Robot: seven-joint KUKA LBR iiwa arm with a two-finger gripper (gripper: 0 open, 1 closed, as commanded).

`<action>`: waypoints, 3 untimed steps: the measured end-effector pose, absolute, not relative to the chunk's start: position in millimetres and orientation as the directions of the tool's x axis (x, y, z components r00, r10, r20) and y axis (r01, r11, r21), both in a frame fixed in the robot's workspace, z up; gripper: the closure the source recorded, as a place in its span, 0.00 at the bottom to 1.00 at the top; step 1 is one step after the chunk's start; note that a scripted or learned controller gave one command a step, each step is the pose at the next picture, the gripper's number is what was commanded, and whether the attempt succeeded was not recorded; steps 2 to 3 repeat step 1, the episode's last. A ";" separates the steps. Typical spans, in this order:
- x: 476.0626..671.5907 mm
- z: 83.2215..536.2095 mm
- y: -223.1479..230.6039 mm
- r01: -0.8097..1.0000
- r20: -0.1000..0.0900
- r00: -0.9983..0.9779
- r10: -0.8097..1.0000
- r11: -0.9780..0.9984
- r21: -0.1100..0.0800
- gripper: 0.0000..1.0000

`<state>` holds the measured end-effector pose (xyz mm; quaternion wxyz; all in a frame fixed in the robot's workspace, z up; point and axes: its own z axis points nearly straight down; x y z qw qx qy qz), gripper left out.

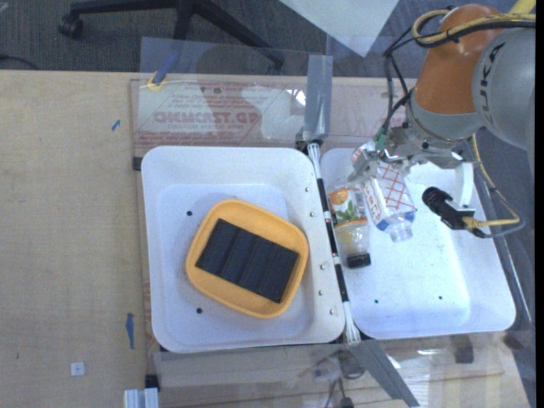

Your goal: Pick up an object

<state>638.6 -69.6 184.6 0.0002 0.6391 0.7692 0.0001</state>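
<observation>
In the right bin (pixel 425 296) a clear plastic bottle with a red-and-white checked label (pixel 388 195) lies slanted near the back left corner. Beside it, against the bin's left wall, lies a small bottle with an orange and green label (pixel 348 219) and a black cap (pixel 358 260). My gripper (pixel 380 155) hangs below the orange-banded wrist, right over the upper end of the checked bottle. In the left bin (pixel 170 185) rests a yellow dish holding a black pad (pixel 247 257).
A black plug on a yellow cable (pixel 444 205) hangs from the arm over the right bin's back right part. A taped transparent sheet (pixel 212 113) lies behind the bins. The divider between the bins (pixel 327 236) runs close to the small bottle.
</observation>
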 end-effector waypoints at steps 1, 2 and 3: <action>639.4 194.3 -69.0 0.983 -0.002 -0.185 0.983 0.185 0.002 1.00; 639.4 194.3 -69.0 0.983 -0.002 -0.185 0.983 0.185 0.002 1.00; 639.4 194.3 -69.0 0.983 -0.002 -0.185 0.983 0.185 0.002 1.00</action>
